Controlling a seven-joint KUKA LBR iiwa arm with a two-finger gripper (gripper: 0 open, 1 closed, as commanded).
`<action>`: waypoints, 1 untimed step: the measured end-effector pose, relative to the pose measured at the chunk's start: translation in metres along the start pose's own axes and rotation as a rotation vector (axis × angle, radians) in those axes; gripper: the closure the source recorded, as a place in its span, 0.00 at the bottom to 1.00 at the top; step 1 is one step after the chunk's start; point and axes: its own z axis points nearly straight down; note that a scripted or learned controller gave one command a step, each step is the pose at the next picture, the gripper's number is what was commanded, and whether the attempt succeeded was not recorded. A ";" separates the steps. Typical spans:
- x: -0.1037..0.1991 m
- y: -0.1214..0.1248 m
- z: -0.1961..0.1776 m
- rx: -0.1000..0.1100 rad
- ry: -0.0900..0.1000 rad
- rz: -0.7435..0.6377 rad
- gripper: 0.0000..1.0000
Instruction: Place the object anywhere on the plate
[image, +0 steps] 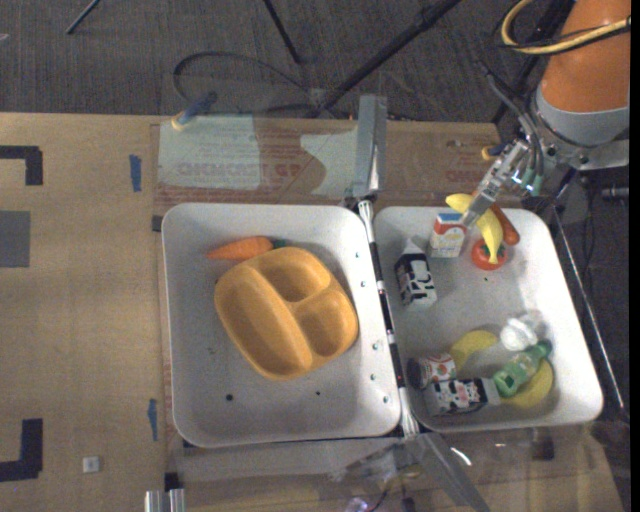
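A yellow divided plate (285, 310) lies in the middle of the left bin (200, 400). An orange carrot (243, 247) rests just beyond its far left rim, on the bin floor. My gripper (478, 207) reaches down into the far corner of the right bin (572, 330). Its tip is over a yellow banana (488, 228), right beside a small white carton (449, 236). A red-orange piece (489, 256) lies just in front of the banana. Nothing is visibly lifted by the gripper.
A black-and-white can (415, 280) lies near the right bin's left wall. At the bin's front sit a red can (431, 370), a cow-print carton (460, 394), a green bottle (520, 370) and yellow fruit (473, 345). A metal divider (378, 300) separates the bins.
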 end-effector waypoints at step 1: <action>0.079 0.066 0.018 0.000 0.003 -0.162 1.00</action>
